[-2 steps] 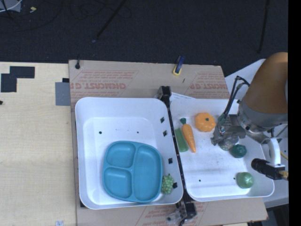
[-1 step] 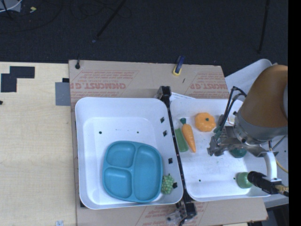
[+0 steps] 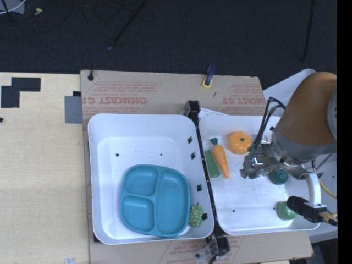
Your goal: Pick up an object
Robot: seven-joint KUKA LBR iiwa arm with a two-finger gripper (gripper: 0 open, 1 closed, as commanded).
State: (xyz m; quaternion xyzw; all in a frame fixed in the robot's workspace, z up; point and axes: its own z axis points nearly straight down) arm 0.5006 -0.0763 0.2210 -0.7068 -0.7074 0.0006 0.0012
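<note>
The right bin (image 3: 242, 224) holds most of the pickable things. An orange toy carrot (image 3: 221, 160) lies lengthwise near the bin's left wall, with a green, stick-like piece (image 3: 212, 164) touching its left side. A small orange pumpkin (image 3: 239, 142) sits upright just beyond the carrot's far end. A dark teal, round item (image 3: 278, 176) and a green one (image 3: 285, 210) lie farther right, perhaps toy fruit. A bunch of green grapes (image 3: 195, 215) rests in the left bin (image 3: 104, 147) beside a blue divided plate (image 3: 155, 199).

The hand (image 3: 248, 169) hangs in the right bin (image 3: 247, 224) beside a carrot (image 3: 221, 160) and pumpkin (image 3: 239, 142).
</note>
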